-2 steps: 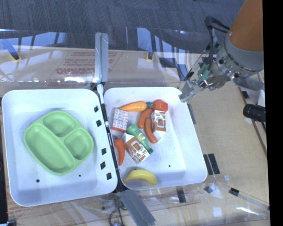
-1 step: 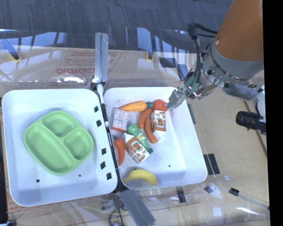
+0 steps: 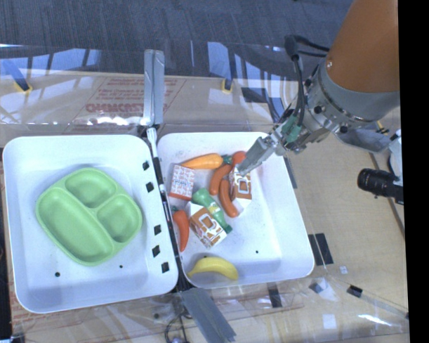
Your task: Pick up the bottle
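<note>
The bottle (image 3: 203, 198) is green with an orange and white label and lies on its side in the middle of the right bin (image 3: 276, 235), among other toy foods. My gripper (image 3: 246, 166) hangs over the bin's upper middle, up and to the right of the bottle and apart from it. Its tip is right above a small white and orange carton (image 3: 242, 189). Nothing shows in its grasp.
Around the bottle lie two red sausages (image 3: 220, 178), an orange carrot (image 3: 201, 161), a second carton (image 3: 182, 181), another carrot (image 3: 181, 229) and a banana (image 3: 213, 268). The left bin (image 3: 28, 279) holds a green divided plate (image 3: 89, 214).
</note>
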### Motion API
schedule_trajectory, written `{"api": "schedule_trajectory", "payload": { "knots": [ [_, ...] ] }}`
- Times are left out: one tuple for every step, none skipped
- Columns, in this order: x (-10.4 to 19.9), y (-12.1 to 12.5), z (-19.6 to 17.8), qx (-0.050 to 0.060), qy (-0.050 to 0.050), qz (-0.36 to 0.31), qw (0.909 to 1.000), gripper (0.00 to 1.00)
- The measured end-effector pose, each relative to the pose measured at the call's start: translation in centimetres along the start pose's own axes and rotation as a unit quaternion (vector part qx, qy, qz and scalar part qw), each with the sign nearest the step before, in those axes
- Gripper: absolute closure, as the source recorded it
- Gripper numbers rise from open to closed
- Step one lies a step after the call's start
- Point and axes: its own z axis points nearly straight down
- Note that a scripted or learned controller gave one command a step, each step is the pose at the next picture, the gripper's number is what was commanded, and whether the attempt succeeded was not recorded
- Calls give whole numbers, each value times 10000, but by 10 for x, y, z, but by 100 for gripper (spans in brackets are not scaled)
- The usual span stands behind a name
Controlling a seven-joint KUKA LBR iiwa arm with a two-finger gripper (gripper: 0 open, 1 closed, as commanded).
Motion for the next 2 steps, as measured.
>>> {"api": "schedule_trajectory", "payload": {
  "knots": [
    [-90, -12, 81, 15, -1, 1102, 9939, 0],
    [-89, -11, 71, 18, -3, 1074, 9942, 100]
  ]
}}
